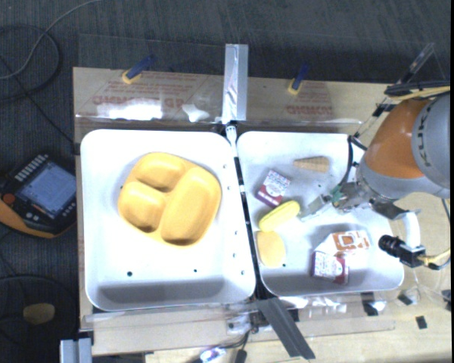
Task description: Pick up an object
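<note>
The robot's hand [312,207] hangs low inside the right shallow white plastic bin [378,282], its slim metal tip pointing left toward the middle of that bin. How far the hand is open cannot be told from this slanted look down, and nothing can be seen caught in it. Behind it, to the right, rises the grey arm with its orange band [397,146].

Just left of the tip lies a pale yellow oblong soft object [280,215], tilted, its right end very close to the hand; whether they touch cannot be told. Beside it on the far side sits a small purple and white packet [273,187], and farther still a tan wedge-shaped piece [312,164] lies near the bin's far wall. Nearer, by the left wall, rests a round pale yellow flat piece [270,248]. Near and to the right of the hand are an orange and white small carton [351,242] and, just beside it, a red and white crumpled packet [330,266].

The left white bin [106,278] holds a large yellow lumpy object made of three rounded lobes [169,197]. Both bins stand on the light wooden surface [348,100]. On the dark floor to the far left lies an orange and black handheld control pad with a screen [34,195].
</note>
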Tool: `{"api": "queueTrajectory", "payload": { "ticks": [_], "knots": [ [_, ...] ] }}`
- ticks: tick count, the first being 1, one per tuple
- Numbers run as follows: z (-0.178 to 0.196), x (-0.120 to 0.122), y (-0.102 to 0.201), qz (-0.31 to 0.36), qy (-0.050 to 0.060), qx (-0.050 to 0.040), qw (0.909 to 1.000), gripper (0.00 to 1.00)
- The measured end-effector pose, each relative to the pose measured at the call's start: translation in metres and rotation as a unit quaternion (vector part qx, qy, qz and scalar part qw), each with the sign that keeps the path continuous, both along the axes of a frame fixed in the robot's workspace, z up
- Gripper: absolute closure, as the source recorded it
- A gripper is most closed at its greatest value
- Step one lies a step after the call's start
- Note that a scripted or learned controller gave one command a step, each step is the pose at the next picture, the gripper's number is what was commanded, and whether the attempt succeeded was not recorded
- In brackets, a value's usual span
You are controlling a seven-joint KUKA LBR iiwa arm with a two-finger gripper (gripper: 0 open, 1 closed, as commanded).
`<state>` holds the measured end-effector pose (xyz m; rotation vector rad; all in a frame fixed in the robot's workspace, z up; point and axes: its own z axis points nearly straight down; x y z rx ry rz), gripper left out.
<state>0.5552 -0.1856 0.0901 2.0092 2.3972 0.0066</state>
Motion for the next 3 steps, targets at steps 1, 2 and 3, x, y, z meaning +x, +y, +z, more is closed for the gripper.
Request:
{"api": "queueTrajectory", "payload": {
  "ticks": [1,2,3],
  "knots": [
    [0.0087,0.0010,0.0010,0.001,0.000,0.0013,1.0000,1.00],
    [0.0009,0.0009,0.0026,-0.087,0.000,0.0037,0.9962,1.00],
    [-0.0003,0.0015,0.0025,-0.087,0.000,0.0035,0.9962,0.00]
  ]
}}
